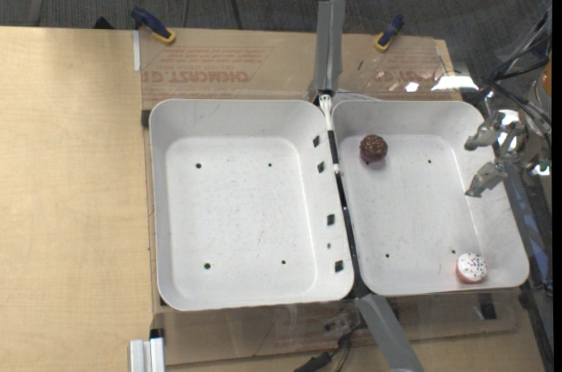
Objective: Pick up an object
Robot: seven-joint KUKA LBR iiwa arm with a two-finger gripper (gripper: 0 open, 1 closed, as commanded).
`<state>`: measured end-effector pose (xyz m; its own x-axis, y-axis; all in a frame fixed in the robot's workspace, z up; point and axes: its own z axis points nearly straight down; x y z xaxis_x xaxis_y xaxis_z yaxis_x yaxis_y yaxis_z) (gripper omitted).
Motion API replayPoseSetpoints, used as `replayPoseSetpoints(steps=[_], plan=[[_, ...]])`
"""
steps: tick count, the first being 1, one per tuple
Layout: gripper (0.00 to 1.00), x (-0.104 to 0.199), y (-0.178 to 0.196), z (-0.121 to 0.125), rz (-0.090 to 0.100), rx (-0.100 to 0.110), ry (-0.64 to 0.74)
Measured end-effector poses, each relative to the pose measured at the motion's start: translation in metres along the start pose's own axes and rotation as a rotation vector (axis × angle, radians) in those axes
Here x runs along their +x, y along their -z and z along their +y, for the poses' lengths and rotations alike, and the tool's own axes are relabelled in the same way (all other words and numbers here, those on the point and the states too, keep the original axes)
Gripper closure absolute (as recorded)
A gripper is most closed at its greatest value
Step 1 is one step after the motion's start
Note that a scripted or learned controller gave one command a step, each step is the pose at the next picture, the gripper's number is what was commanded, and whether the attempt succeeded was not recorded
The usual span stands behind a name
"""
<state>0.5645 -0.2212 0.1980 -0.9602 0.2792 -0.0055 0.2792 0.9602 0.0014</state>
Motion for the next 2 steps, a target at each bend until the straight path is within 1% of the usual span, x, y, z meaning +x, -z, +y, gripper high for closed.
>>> replayPoseSetpoints(steps=[1, 2], plan=[[0.0, 0.093, -0.106, 0.008, 0.005, 0.001, -0.279], [0.0, 0.119, -0.103, 0.099, 0.005, 0.002, -0.397]])
